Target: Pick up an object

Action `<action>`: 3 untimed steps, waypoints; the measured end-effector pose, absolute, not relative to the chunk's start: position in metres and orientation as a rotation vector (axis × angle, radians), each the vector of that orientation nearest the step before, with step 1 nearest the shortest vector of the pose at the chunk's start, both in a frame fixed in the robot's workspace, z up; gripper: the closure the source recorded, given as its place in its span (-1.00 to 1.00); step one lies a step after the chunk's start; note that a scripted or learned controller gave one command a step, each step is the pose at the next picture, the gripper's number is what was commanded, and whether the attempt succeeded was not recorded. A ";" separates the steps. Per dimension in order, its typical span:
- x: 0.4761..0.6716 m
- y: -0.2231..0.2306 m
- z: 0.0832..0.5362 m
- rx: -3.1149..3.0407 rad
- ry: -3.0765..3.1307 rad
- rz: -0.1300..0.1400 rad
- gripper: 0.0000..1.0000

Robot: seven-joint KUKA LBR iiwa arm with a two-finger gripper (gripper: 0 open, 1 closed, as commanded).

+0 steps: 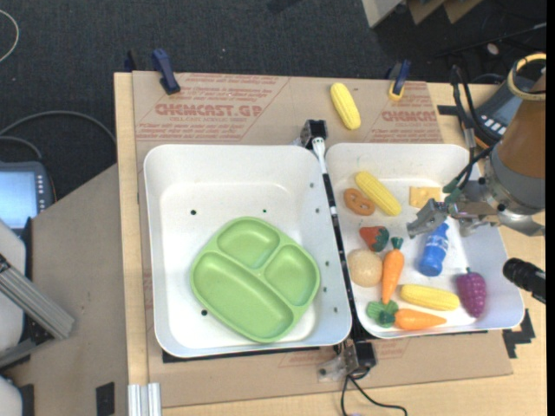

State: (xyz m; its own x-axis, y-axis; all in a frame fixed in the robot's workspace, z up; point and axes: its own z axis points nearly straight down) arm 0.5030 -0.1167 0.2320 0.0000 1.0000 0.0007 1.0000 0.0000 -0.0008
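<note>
Bright, even light falls from overhead, and the two white bins (pixel 165 180) come close to washing out, their walls glowing. Shadows stay soft and short: a faint one hugs the green plate (pixel 253 277) toward 6 o'clock. The dark floor at 11 o'clock swallows detail. Focus is fair at center, while the arm (pixel 525 146) at 3 o'clock looks slightly soft and grainy.

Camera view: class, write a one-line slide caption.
Gripper above a blue bottle in the right bin; green tray in the left.
</note>
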 end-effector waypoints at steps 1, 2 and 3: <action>0.538 -0.113 0.078 -2.219 -2.222 0.001 -1.00; 0.538 -0.114 0.095 -2.225 -2.222 -0.002 1.00; 0.585 -0.060 0.191 -2.219 -2.237 -0.016 1.00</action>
